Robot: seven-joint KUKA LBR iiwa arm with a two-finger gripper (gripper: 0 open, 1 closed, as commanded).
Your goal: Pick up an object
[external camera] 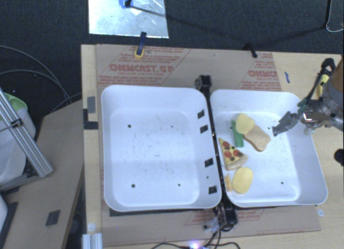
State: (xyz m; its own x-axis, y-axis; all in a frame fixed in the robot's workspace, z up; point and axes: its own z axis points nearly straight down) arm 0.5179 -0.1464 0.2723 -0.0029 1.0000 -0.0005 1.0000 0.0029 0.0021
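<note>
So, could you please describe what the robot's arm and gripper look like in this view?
At the right edge, the gripper shows as dark grey metal fingers, on a bulkier grey wrist block with a small pale spot. Above it runs a yellowish part with dark cabling; the picture is too blurred for any markings.

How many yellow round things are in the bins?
2. One yellow round piece lies in the right bin beside the bread slice; the other lies nearer the front, just below the pizza slice.
</note>
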